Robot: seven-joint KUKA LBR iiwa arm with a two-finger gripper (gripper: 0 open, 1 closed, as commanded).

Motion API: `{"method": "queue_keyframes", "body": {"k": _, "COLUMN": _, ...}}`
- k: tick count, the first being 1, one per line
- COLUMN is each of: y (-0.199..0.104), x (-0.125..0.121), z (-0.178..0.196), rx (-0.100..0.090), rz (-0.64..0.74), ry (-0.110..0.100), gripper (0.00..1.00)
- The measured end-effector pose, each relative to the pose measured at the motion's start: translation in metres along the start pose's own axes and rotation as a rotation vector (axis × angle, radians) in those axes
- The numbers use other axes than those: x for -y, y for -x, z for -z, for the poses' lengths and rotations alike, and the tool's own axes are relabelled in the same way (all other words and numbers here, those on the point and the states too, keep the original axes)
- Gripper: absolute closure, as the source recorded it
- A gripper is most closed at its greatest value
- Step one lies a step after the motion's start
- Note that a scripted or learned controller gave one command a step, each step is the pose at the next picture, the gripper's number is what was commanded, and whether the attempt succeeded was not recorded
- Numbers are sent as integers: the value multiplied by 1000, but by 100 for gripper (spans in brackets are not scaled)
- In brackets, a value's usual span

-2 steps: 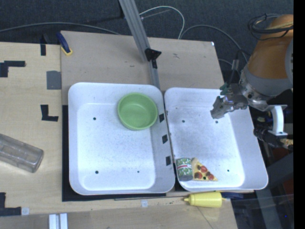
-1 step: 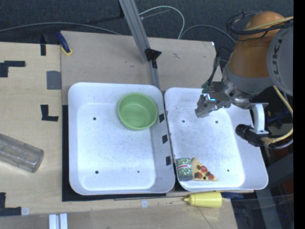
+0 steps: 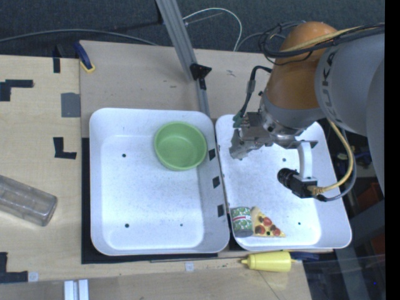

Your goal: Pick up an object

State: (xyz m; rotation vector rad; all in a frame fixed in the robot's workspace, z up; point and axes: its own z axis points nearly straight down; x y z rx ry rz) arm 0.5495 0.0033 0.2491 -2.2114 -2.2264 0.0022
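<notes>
from the left of the frame i see a clear tube (image 3: pixel 25 200) out on the bench, then a green bowl (image 3: pixel 180 145) in the upper part of the left bin (image 3: pixel 112 230). my gripper (image 3: pixel 240 147) hangs at the upper left of the right bin (image 3: pixel 331 230), and i can't tell how it is set. the nearest pick, i judge, is the pizza toy (image 3: pixel 256 222), well below it at the bin's lower left, long axis across the frame, with a yellow bottle (image 3: pixel 270 262) beyond the rim.

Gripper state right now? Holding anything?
Gripper: cannot be told; it hangs over the right bin, nothing visibly between its fingers.
</notes>
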Motion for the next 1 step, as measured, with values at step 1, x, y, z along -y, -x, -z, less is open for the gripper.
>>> {"method": "queue_keyframes", "body": {"k": 1, "y": -54, "x": 2, "z": 4, "rx": 0, "rz": 1, "ry": 2, "gripper": 100}}
